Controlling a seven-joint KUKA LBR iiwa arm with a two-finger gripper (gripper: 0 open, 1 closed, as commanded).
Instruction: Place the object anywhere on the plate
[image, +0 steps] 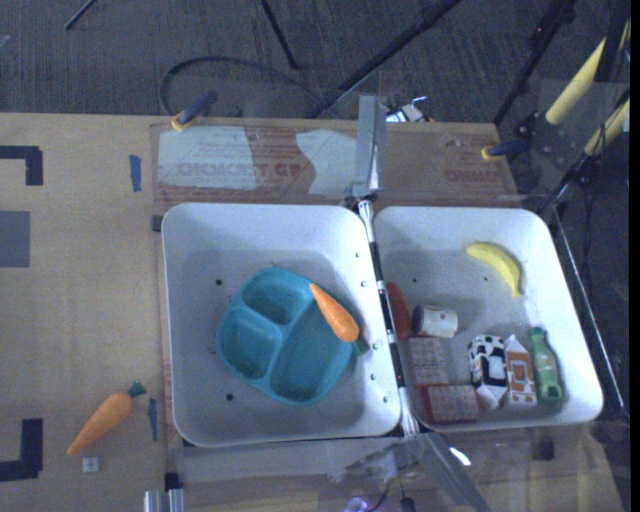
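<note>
A robotics lab is showing itself here: a plywood worktop (80, 300) is carrying two white bins (190, 240), clamps (192, 108) are gripping taped sheets, and tripod legs (400, 40) and cables (210, 70) are crossing grey carpet (120, 40).

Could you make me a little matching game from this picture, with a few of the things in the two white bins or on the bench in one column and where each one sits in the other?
Things:
1. banana
2. carrot on the plate
3. green bottle
4. carrot on the bench

Places:
A. outside both bins, at the lower left
B. near the top of the right bin
C. across the upper right rim of the blue plate, in the left bin
D. by the right wall of the right bin, low down

Pairs: 1-B, 2-C, 3-D, 4-A
</note>
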